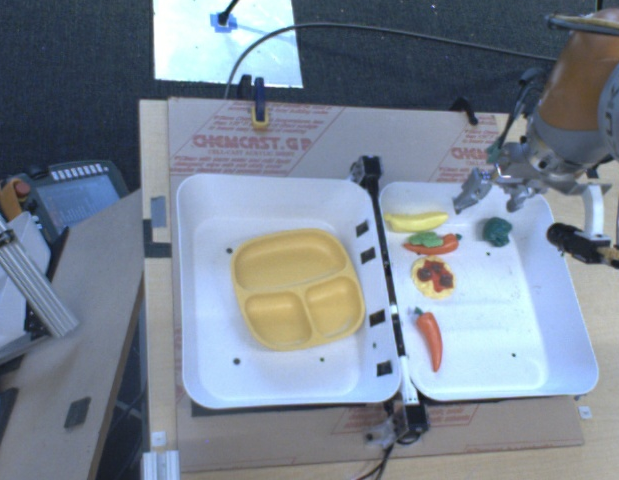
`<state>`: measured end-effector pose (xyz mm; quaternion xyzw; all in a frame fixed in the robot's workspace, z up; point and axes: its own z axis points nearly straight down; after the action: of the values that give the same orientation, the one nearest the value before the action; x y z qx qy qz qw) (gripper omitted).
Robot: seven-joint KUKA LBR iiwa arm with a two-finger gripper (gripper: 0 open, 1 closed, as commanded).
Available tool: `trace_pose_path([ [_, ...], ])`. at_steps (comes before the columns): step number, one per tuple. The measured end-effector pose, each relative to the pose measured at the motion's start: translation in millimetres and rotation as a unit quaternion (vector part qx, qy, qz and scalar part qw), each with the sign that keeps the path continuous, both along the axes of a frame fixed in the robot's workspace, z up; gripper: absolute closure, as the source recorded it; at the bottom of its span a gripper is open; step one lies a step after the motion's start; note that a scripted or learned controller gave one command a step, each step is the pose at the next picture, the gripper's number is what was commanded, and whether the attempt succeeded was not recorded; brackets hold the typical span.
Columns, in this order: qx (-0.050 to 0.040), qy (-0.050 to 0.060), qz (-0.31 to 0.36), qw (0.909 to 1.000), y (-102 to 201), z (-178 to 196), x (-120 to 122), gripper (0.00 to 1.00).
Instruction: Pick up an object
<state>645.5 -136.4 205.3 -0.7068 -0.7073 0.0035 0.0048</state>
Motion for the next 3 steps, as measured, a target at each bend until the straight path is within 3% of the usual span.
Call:
trace_pose_path([
  [1,-0.0009,-0.006,0.001,1.0000,0,8,3,0.00],
  [3,-0.0010,-0.006,0.000,1.0000,-8,-85,-2,0.00],
])
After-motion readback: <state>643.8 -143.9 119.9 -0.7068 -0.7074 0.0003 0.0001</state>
